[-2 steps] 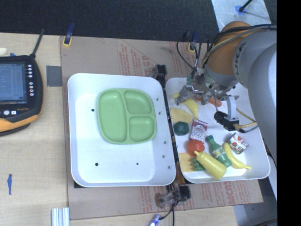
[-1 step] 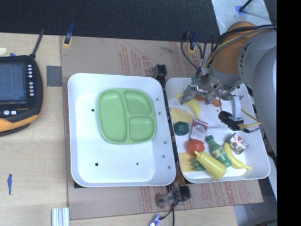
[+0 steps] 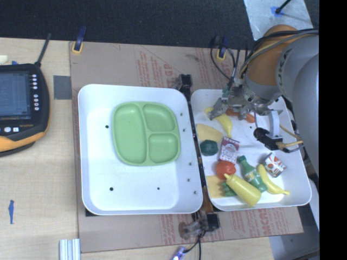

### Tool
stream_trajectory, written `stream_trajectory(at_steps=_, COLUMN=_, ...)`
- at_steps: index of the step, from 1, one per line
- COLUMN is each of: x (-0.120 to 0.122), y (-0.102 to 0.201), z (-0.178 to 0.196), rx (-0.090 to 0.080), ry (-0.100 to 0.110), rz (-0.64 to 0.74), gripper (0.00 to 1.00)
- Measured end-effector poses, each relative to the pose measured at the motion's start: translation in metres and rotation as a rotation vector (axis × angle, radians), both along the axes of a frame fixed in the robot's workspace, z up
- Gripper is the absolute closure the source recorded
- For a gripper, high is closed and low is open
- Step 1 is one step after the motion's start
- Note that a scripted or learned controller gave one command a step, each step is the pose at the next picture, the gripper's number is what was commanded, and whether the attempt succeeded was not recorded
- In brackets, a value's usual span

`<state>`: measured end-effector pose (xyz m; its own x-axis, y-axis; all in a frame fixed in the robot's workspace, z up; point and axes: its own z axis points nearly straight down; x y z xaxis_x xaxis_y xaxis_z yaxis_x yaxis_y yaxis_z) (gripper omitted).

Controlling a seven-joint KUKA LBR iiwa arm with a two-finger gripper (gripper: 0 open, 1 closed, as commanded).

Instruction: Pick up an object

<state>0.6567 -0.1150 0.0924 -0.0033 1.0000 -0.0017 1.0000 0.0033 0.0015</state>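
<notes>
Surface: pale wooden desk (image 3: pixel 38 199) with a brown cardboard sheet (image 3: pixel 135 64) laid over it. Two shallow white bins sit side by side on the sheet. Beyond the far edge of the desk we see dark floor. A grey and orange handheld pendant with a screen (image 3: pixel 16 107) lies on the bare desk at the left, well apart from the bins.

Left bin (image 3: pixel 97 161): holds a pale green three-compartment plastic plate (image 3: pixel 145 132), set toward the far side. There is bare white floor all round it, widest on the near side.

Right bin (image 3: pixel 297 191): crowded.
- Near half: red round toy tomato (image 3: pixel 225 168), dark green toy bottle (image 3: pixel 250 172), yellow squeeze bottle (image 3: pixel 242 189), long yellow toy banana (image 3: pixel 271 180) and small red and white can (image 3: pixel 274 164), all packed close.
- Left wall: pale yellow wedge (image 3: pixel 207 133) and dark green round lump (image 3: pixel 209 147), with a red and white packet (image 3: pixel 229 149) just right of them.
- A patch of bare floor lies between packet and can.

The grey arm (image 3: pixel 301 85) comes in from the right over the far side of this bin. The end effector (image 3: pixel 223 107) sits low over the far left corner. A short yellow toy banana (image 3: pixel 225 125) is just on its near side. We cannot tell how far open the end effector is, or whether it has hold of anything.
</notes>
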Motion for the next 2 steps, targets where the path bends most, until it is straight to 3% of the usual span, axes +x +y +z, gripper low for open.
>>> stream_trajectory(at_steps=1, x=-0.0006, y=0.0121, z=-0.0005, rx=0.001, ry=0.006, rz=0.002, gripper=0.0)
stream_trajectory(at_steps=2, x=-0.0031, y=0.0109, z=0.0079, rx=0.002, ry=0.016, rz=0.004, gripper=1.0)
